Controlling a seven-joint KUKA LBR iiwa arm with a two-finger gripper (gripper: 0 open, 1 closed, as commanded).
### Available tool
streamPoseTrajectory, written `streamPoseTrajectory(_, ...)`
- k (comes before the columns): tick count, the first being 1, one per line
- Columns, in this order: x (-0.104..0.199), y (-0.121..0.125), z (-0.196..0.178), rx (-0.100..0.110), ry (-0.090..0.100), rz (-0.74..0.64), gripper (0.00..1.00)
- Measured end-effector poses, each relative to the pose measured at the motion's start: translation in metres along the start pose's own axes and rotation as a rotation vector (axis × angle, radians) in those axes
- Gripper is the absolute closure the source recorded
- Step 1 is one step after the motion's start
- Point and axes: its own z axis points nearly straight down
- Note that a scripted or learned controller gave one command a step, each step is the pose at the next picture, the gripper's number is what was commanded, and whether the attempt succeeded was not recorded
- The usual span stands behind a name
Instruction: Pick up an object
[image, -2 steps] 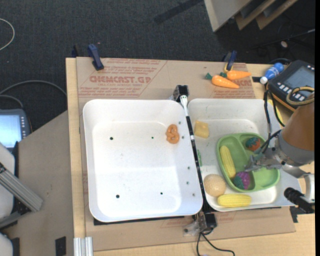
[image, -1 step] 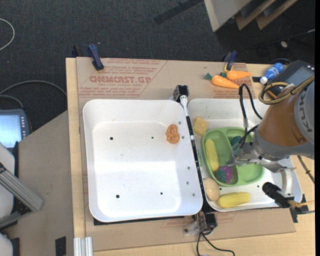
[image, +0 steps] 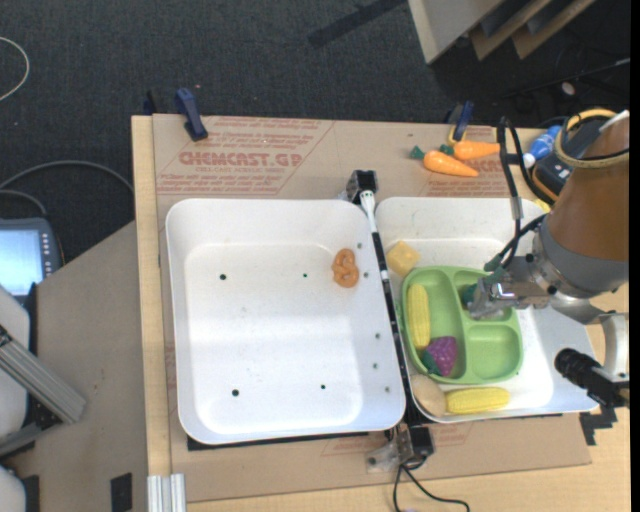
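My tool (image: 487, 297) hovers over the green tray (image: 497, 352) in the right bin (image: 440, 215); I cannot tell its opening. The corn cob (image: 419, 312) lies just left, long axis running near-to-far.

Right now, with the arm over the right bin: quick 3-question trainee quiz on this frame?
1. True or false: the orange toy lies in the left bin.
2. What sits in the left compartment of the green divided tray? A) corn cob B) carrot C) clamp
3. Fill in: the purple grape bunch lies in the ___ tray.

Key:
1. True.
2. A: a corn cob lies there, above the grapes. The carrots are on the board beyond the right bin.
3. Green. The gripper hangs over that tray's upper right.
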Motion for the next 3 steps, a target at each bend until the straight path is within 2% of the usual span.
streamPoseTrajectory(1, 0.048, -0.002, 0.052, 0.019, 0.003, 0.001, 1.00)
streamPoseTrajectory(2, 0.015, 0.001, -0.020, 0.004, -0.002, 0.008, 1.00)
streamPoseTrajectory(3, 0.058, -0.003, 0.054, 0.021, 0.003, 0.002, 1.00)
